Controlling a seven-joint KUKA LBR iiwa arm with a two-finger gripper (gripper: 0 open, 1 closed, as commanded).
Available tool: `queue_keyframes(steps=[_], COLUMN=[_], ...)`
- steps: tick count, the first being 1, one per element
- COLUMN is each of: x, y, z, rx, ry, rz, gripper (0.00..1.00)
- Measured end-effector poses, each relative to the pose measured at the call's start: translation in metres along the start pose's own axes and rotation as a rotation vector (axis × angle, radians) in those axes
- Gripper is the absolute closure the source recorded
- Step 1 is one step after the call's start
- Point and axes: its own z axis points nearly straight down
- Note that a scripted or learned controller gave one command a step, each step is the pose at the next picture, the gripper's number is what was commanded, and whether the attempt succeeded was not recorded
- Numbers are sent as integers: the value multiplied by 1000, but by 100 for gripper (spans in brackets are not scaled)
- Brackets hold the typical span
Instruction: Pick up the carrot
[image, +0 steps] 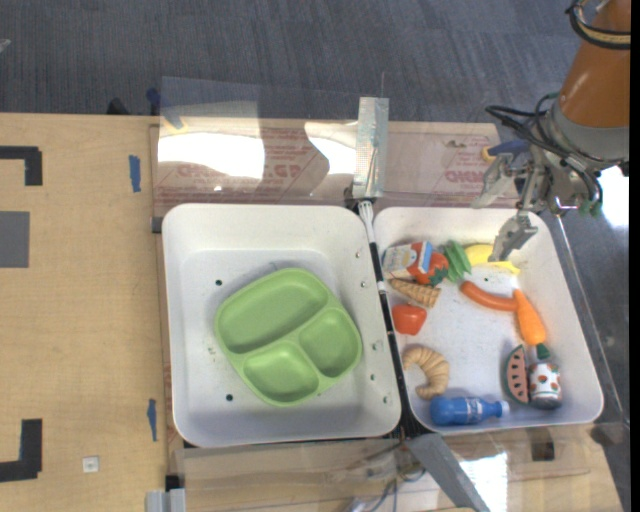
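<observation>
Right now our tool (517, 232) hangs over the back of the right bin (580, 330), and we cannot tell how it is set, while the carrot (529, 316) lies lower down beside the red sausage (487, 296), waiting for us.

Red print on the clear back panel (300, 160) is too blurred to read.

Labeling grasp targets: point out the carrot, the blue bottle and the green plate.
carrot (530, 317): camera view, middle of its orange body.
blue bottle (462, 409): camera view, middle of its body.
green plate (262, 308): camera view, floor of its largest compartment.
</observation>
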Motion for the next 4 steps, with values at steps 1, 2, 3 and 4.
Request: queue_keyframes(steps=[1, 2, 3, 4], x=[-11, 73, 68, 110], y=[-53, -51, -48, -73], z=[156, 170, 156, 168], rx=[-5, 2, 5, 4], ry=[12, -4, -20, -7], rz=[-244, -457, -459, -1075], gripper=[0, 0, 100, 100])
